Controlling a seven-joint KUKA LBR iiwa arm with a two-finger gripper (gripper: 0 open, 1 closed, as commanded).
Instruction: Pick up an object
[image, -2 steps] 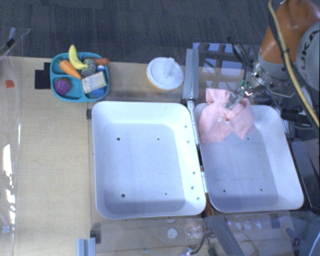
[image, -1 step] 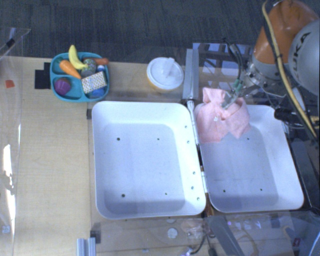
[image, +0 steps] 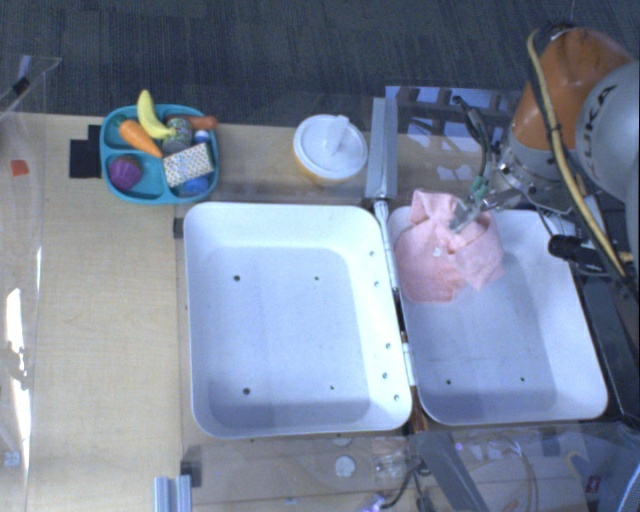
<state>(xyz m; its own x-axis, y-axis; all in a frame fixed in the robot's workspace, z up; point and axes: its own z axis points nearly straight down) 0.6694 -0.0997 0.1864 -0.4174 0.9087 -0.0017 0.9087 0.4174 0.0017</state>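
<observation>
A crumpled pink cloth (image: 440, 255) sits in the back left part of the right bin (image: 520, 370), and its left edge reaches the bin's rim. My gripper (image: 467, 213) comes down from the upper right onto the top of the cloth. The fabric is gathered into a peak between the fingertips, with folds spreading down from that point. The gripper is shut on the cloth.
The left bin (image: 290, 310) lies beside the right one, past a metal divider (image: 392, 290). Behind the bins stand a white and yellow bowl (image: 330, 147) and a blue tray of toy food (image: 160, 152). The grey and orange arm (image: 575, 90) fills the upper right.
</observation>
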